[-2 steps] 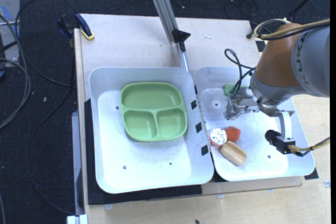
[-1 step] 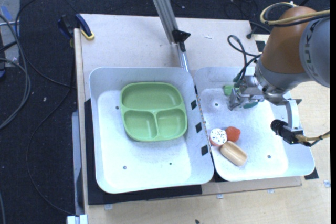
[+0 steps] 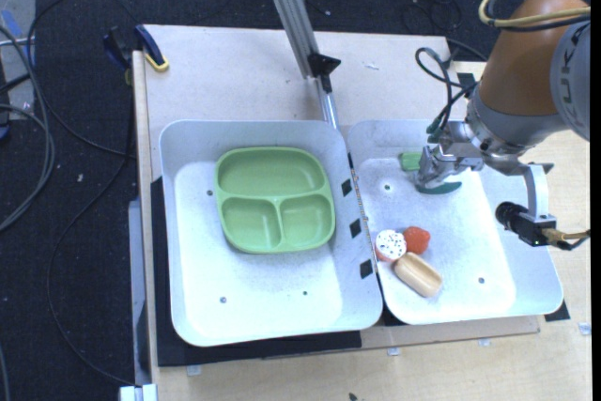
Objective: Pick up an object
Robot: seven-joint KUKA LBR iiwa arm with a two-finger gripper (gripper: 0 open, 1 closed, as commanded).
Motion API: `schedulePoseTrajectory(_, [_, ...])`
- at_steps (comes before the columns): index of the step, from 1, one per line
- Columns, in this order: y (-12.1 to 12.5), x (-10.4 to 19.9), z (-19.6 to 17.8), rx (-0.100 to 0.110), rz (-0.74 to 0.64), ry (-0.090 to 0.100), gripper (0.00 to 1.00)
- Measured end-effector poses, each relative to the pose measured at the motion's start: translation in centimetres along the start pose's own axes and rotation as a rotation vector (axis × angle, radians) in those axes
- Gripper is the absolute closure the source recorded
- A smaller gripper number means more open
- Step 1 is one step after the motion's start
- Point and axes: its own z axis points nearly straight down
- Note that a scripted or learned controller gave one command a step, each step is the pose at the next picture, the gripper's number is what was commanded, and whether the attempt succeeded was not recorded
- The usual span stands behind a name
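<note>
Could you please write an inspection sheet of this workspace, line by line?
Surface: bench bearing left bin and right bin.
Job's things: bread roll, red piece, white spotted piece, green item, all in the right bin.
Clutter: green divided plate in the left bin.
Grippers: gripper low beside the green item.
Cables: black cables on the floor.
Surroundings: metal pole.

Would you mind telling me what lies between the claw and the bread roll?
In the camera view, bare white bin floor separates the claw from the bread roll.
</note>
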Motion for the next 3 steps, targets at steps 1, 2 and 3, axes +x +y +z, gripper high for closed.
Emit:
schedulePoseTrajectory(1, [-1.7,5.1,-1.1,0.005,-0.005,0.003,1.00])
schedulePoseTrajectory(2, [-4.3,10.4,-0.7,0.008,-0.005,0.002,1.00])
schedulePoseTrajectory(3, [-4.7,16.3,-0.8,0.005,-0.007,0.002,1.00])
